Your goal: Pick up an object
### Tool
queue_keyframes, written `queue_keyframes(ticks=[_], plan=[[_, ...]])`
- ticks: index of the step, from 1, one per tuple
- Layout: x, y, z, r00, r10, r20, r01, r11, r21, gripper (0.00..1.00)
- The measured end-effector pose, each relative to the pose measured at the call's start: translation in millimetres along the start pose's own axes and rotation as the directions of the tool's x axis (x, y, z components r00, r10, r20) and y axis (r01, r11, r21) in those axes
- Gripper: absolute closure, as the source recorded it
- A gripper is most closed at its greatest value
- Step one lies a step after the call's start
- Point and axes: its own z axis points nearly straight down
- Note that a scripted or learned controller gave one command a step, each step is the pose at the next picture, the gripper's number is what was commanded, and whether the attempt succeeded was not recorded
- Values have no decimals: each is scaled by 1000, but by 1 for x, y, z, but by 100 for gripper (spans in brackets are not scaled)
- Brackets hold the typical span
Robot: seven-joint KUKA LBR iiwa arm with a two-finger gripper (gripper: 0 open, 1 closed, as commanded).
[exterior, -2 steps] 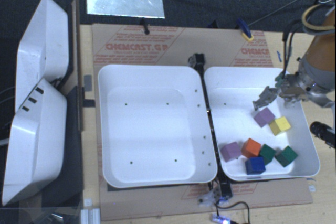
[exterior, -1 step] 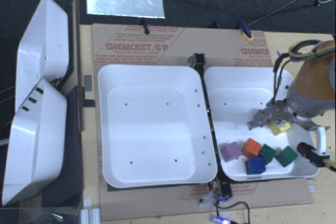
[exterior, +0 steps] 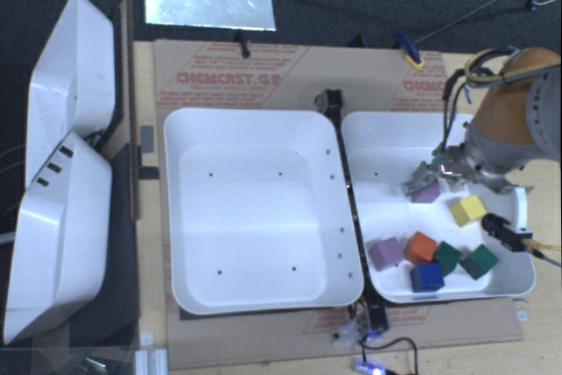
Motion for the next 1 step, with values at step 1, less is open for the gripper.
queue_keyframes(ticks=[1], plan=[[0,1,-10,1000,-1,0,1,1000,-1,100]])
